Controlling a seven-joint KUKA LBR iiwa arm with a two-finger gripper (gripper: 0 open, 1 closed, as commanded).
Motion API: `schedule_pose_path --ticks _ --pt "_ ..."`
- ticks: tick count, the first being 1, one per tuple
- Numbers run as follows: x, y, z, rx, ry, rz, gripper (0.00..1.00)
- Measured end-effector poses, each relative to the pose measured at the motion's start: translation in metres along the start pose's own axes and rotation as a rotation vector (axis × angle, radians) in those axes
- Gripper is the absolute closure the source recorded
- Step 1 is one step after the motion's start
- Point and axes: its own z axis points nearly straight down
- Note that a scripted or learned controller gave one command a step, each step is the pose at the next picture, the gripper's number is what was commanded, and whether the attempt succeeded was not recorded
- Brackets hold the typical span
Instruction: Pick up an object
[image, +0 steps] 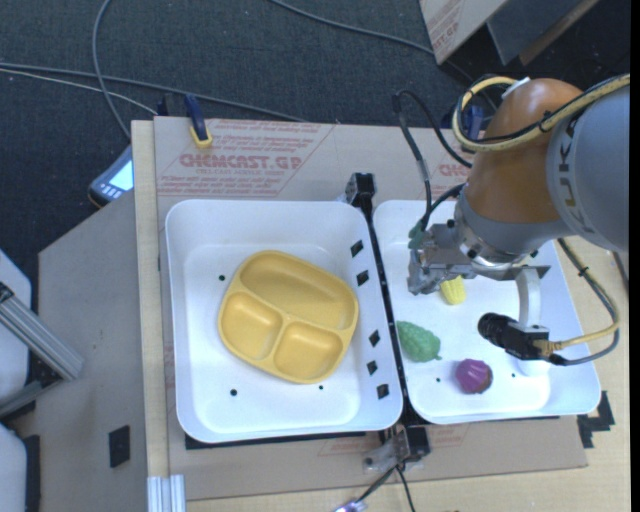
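A cardboard-topped bench holds two white bins; in the right bin (560, 400) the gripper (437, 277) hangs low. A yellow piece (453, 291) lies just beside its tip, toward the bin's near edge, apparently touching. Whether it is clamped I cannot tell.

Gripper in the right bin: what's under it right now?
A small yellow object pokes out beneath the gripper, resting on the right bin. The gripper body covers the rest of it and the floor underneath.
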Motion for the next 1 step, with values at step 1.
schedule_pose_path --ticks 1 --pt "0.0569 0.0175 0.0084 0.000 0.000 -0.001 1.00"
